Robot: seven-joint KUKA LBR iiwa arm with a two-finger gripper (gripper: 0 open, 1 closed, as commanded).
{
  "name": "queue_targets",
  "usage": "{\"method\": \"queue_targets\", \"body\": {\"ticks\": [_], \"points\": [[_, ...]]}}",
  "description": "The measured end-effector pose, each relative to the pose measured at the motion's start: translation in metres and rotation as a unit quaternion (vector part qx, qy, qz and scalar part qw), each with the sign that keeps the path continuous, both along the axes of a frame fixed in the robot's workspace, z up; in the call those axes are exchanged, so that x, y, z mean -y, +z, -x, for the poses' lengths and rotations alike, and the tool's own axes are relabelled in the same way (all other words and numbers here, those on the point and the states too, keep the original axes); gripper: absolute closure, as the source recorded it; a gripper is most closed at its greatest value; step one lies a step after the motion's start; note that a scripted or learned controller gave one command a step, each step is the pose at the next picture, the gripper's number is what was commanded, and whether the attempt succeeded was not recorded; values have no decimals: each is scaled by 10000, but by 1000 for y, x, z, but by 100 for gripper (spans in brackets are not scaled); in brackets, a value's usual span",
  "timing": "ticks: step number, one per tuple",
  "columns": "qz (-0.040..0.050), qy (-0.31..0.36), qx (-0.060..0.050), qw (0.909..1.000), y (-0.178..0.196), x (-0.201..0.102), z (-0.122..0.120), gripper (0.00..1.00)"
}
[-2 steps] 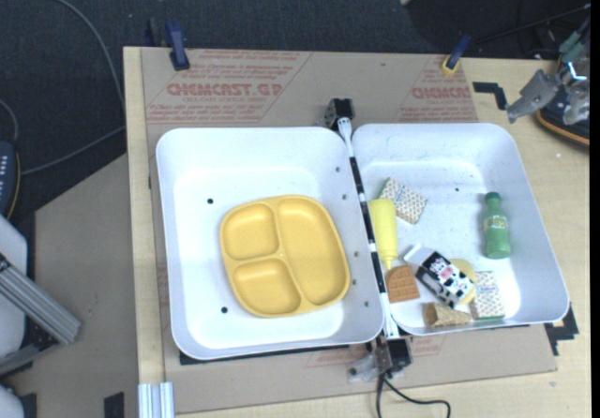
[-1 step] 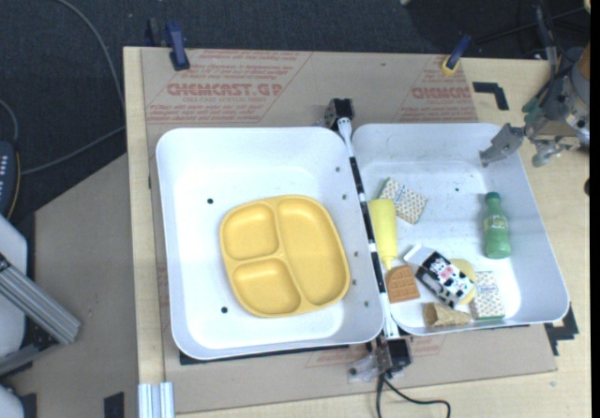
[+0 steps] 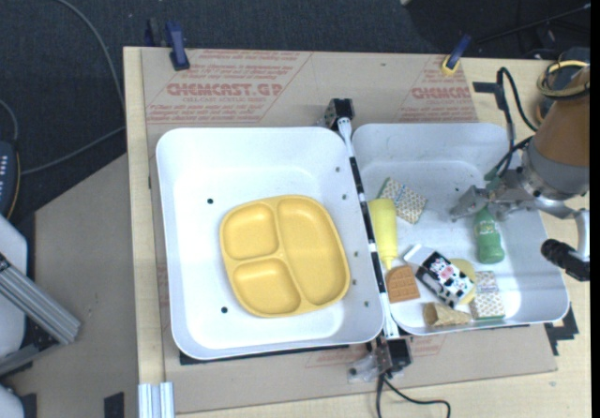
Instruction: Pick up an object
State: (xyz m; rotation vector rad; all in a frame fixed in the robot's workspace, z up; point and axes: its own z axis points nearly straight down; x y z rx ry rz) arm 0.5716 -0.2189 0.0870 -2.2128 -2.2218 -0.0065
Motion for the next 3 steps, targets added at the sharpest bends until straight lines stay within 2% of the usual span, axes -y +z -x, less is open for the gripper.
{"method": "queue_targets", "body": {"ticks": [1,2,3], "points": [[25,-11,15,10000,11,2,-1,100],[35,-13,12,10000,109,-70,12,100],[35,-12,12,10000,98,-135,-53,100]]}}
